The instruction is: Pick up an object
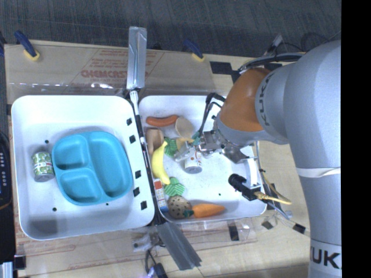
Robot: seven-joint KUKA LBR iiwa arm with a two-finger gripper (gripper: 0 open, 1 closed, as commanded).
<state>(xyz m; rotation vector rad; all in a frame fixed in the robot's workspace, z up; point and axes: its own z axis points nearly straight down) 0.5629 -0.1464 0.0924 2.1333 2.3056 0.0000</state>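
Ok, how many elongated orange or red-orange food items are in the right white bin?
2: a reddish-orange sausage near the bin's far left, and an orange carrot along its near edge. The arm may hide more.

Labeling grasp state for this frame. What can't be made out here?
- Gripper: in the camera view the arm's wrist covers it, so finger state and any contact are unreadable.
- Small white cup-like item: too small and blurred to identify.
- Green pieces beside the banana: partly overlapped, type unclear.
- Can label: too small to read.
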